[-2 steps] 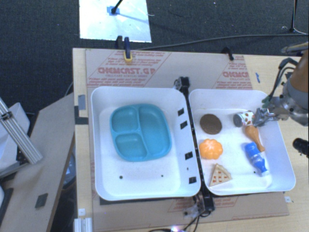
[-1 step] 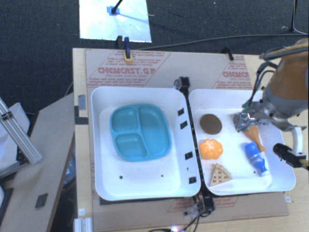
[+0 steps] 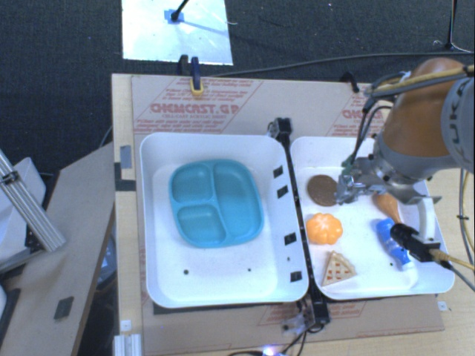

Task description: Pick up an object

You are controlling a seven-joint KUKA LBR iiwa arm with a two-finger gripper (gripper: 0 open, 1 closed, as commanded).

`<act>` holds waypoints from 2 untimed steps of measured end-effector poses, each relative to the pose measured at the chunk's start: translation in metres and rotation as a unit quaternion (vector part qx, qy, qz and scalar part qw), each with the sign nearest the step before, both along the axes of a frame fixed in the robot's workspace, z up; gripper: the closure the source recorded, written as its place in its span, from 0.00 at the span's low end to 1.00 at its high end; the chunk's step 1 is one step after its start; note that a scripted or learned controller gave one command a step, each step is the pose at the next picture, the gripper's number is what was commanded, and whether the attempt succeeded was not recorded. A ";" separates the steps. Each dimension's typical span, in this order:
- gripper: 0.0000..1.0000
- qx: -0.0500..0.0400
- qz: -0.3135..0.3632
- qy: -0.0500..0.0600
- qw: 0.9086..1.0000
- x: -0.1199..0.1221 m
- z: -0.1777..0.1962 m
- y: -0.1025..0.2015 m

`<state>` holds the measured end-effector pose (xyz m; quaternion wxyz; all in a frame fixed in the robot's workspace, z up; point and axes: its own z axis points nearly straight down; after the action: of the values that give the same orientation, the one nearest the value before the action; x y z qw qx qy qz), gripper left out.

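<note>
In the right bin lie a brown round cookie, an orange pumpkin-shaped toy, a waffle-patterned pizza slice, a tan drumstick-like piece and a blue tube. My gripper hangs over the bin's upper middle, right beside the cookie's right edge. I see nothing held between its fingers.
The left bin holds a teal divided plate. Black clips run along the ridge between the bins. The arm's bulky orange-and-grey wrist covers the right bin's upper right part. Cables trail at the right.
</note>
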<state>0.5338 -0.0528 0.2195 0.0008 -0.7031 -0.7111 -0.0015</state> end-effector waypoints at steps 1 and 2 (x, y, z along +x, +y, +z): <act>1.00 -0.001 -0.001 0.001 1.000 -0.010 -0.008 0.053; 1.00 0.000 -0.001 0.000 1.000 -0.022 0.001 0.100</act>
<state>0.5119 0.0473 0.2206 0.0007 -0.7035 -0.7107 -0.0010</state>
